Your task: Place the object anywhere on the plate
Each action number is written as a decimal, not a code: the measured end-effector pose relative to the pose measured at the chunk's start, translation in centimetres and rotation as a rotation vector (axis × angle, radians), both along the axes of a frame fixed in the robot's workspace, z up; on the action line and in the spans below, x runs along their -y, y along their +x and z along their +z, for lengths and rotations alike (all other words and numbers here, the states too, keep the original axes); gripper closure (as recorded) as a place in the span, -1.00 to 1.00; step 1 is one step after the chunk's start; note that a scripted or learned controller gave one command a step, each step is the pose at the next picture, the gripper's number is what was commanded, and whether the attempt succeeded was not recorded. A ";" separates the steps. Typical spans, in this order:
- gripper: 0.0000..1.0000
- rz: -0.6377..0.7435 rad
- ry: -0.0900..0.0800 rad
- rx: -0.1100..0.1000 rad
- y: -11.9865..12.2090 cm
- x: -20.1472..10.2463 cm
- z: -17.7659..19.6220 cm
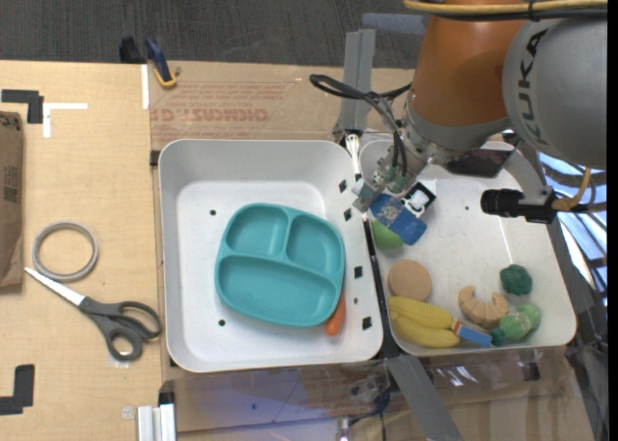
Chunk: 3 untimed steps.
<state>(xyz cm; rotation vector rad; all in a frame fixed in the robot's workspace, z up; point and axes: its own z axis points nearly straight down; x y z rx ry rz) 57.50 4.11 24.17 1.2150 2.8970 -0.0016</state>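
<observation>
- my gripper (pixel 386 188) sits low over the right bin's (pixel 541 333) left edge, beside a blue packet (pixel 399 218)
- can't tell finger state
- teal plate (pixel 280 265) waits in the left bin (pixel 193 236)

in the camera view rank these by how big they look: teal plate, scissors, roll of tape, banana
1. teal plate, clearly largest
2. scissors
3. banana and roll of tape look about alike, so I won't rank them.
</observation>
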 end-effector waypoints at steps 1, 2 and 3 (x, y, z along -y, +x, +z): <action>1.00 -0.360 -0.001 -0.003 -3.4 0.5 -2.9; 1.00 -0.274 0.000 0.000 -4.2 -6.0 -1.2; 1.00 0.152 0.000 0.002 -5.6 -7.6 8.1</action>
